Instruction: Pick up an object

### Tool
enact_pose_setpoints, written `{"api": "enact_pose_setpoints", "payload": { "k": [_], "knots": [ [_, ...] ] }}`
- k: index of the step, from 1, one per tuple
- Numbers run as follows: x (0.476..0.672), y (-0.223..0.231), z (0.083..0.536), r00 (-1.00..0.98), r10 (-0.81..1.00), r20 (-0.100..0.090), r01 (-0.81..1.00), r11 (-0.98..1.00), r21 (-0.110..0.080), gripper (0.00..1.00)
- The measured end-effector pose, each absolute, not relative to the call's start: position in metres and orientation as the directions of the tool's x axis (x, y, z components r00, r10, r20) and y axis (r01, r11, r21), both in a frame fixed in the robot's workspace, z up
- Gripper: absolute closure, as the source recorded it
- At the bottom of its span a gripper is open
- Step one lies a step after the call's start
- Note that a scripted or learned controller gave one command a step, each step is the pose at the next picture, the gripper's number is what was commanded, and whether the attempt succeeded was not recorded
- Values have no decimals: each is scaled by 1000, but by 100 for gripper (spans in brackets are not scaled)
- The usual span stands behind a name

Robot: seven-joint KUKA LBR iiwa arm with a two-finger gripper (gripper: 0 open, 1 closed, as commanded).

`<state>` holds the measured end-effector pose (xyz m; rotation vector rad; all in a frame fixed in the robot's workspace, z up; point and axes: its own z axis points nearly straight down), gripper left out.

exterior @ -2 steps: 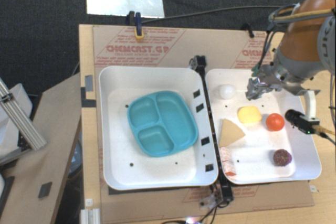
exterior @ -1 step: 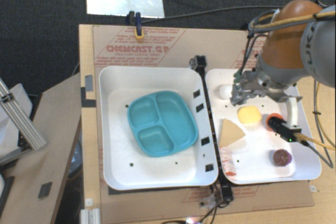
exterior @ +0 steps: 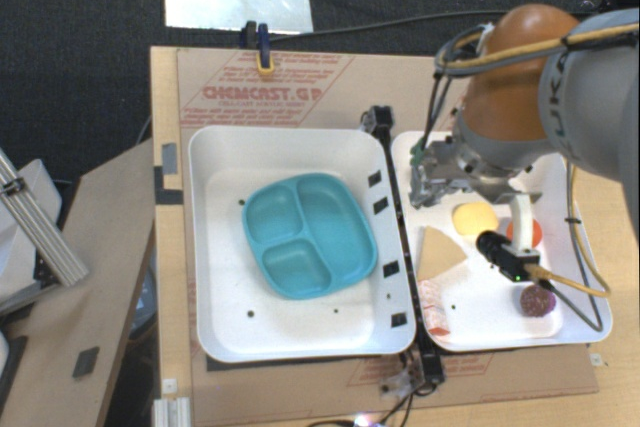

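Two shallow white bins on the surface. The left bin (exterior: 215, 215) holds a teal divided plastic tray (exterior: 308, 235), well off to the tool's left. The right bin (exterior: 580, 310) has the tool (exterior: 428, 183) over its upper left corner; can't tell its state. Just right of the tool: yellow round object (exterior: 474, 217). Below: tan wedge (exterior: 438, 251), dark purple ball (exterior: 537, 301).

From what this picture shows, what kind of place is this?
Probably a robotics lab test bench, not a kitchen: a robot arm reaches over two white bins clamped to a brown board, with small toy-like objects for picking.
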<state>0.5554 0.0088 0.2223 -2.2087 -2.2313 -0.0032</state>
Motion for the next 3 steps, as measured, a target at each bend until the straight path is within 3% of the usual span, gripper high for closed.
{"api": "enact_pose_setpoints", "payload": {
  "k": [2,3],
  "knots": [
    [559,111,232,-11,1000,3,1000,11,2,100],
    [559,107,232,-4,1000,1,1000,4,1,0]
  ]
}}
